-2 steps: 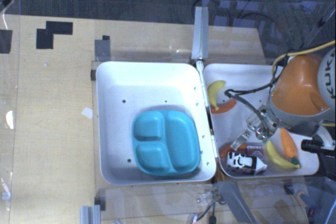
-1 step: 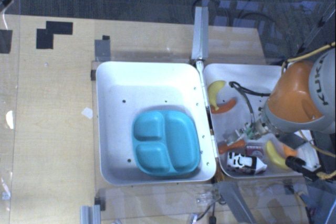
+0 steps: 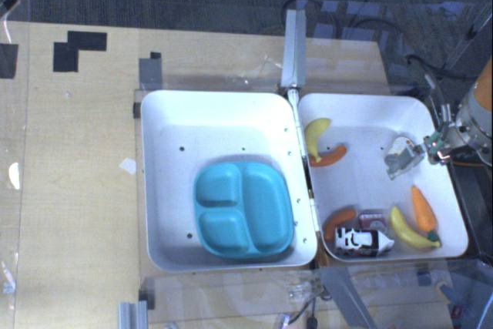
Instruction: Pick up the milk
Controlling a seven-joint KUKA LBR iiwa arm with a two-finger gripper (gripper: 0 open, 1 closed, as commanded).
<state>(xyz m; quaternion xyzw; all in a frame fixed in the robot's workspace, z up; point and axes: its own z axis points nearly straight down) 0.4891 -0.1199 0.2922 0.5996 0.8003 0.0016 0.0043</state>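
We see even, bright light, soft shadows in the white bins (image 3: 154, 166), and slight overall blur.

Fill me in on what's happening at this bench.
A grey robot arm reaches in from the right, its gripper hanging over the right bin. The milk carton lies on its side at that bin's near edge, apart from the gripper and not picked up. Beside it lie a banana and a carrot; another banana lies toward the far left. The left bin holds a blue divided tray.
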